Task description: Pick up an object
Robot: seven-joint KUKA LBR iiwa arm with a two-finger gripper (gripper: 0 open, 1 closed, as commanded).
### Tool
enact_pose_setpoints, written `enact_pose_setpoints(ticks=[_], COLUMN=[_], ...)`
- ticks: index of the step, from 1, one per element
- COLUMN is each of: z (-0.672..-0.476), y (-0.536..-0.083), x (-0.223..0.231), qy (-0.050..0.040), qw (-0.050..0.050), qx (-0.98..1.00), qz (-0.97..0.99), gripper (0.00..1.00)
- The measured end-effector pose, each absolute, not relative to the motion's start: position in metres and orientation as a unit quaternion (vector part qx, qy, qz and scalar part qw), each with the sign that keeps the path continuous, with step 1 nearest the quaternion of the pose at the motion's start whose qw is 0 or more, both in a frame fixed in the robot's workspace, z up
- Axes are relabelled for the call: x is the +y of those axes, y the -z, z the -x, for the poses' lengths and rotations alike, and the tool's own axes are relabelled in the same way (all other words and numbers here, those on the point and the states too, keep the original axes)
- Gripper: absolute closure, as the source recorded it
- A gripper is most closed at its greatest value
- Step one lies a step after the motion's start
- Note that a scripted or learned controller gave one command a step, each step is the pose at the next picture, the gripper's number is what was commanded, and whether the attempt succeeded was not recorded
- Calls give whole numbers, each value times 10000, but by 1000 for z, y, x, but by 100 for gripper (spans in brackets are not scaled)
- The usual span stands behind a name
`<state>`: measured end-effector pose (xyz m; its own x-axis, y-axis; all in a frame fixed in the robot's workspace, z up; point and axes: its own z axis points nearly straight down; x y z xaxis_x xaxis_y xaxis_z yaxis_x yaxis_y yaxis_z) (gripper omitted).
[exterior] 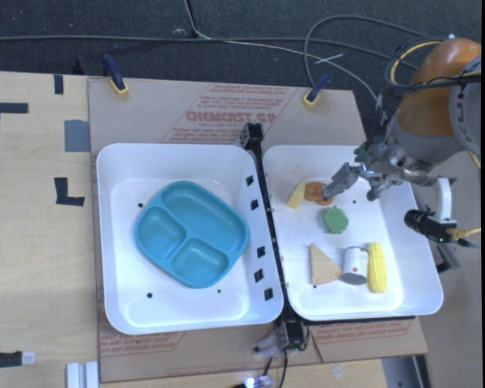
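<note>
Because the small orange piece [314, 191] lying just beside the end effector [337, 187] is looking light and stiff, gripping across its short sides is seeming best. The end effector is hovering over the right bin [404, 297], holding nothing visible; I cannot tell how far it is open.

Glossy blue plastic tray [192, 233]; smooth white bins [113, 297]; cardboard underlay [218, 111].

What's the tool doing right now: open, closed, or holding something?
Tool: open, nothing between its fingers, above the right bin near the orange piece.
</note>
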<state>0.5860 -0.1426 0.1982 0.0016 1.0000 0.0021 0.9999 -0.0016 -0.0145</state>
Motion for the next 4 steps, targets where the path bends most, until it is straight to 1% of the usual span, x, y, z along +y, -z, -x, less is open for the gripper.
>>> enact_pose_setpoints(ticks=[1, 2, 3, 4], z=[-589, -590, -588, -590], y=[-206, -144, -90, -103], x=[-142, -149, -148, -148], qy=[-4, -24, -23, -11], qw=[5, 21, 23, 10], qx=[-7077, -7075, -7077, -7082], qz=[7065, 7067, 7065, 7060], gripper=[0, 0, 0, 100])
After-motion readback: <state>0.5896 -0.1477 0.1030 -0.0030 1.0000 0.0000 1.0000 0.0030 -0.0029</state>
